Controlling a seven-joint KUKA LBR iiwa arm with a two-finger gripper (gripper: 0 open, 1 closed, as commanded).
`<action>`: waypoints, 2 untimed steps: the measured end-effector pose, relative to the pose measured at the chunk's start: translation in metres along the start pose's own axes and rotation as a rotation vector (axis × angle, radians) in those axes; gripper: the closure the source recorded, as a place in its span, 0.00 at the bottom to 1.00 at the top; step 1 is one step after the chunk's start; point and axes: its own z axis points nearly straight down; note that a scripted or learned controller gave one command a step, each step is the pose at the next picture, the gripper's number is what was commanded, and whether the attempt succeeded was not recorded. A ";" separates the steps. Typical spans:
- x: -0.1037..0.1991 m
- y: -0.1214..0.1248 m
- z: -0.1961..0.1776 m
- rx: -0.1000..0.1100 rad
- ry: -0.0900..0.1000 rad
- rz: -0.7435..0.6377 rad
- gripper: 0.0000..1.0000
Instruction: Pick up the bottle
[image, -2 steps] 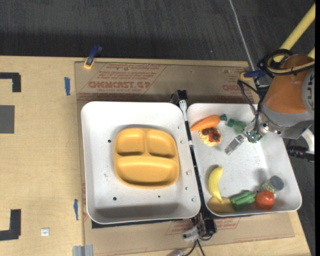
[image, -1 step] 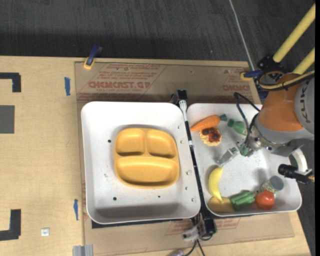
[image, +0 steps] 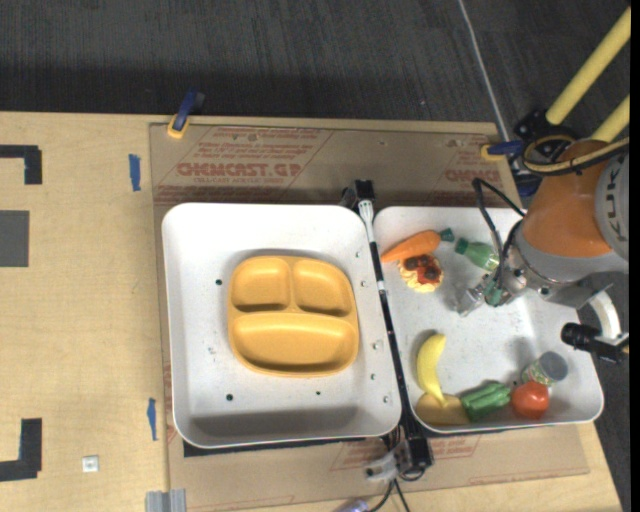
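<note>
A small green bottle (image: 476, 253) with a dark green cap lies on its side near the back of the right bin (image: 560, 420), just right of the carrot. My gripper (image: 481, 295) hangs low over the bin floor just in front of the bottle, close to its near end. The arm's grey wrist and orange band rise behind it at the right. A bit of green shows at the gripper tip, and I cannot make out whether it is part of the bottle.
The right bin also holds a carrot (image: 411, 245), a small pastry (image: 421, 271), a banana (image: 430, 365), a green pepper (image: 486, 398), a tomato (image: 530, 398) and a grey round piece (image: 550, 367). A yellow divided plate (image: 293, 312) lies in the left bin (image: 190, 300).
</note>
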 end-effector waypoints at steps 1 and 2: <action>-0.002 -0.067 0.010 0.000 0.007 -0.691 1.00; -0.001 -0.068 0.011 0.003 0.013 -0.692 0.00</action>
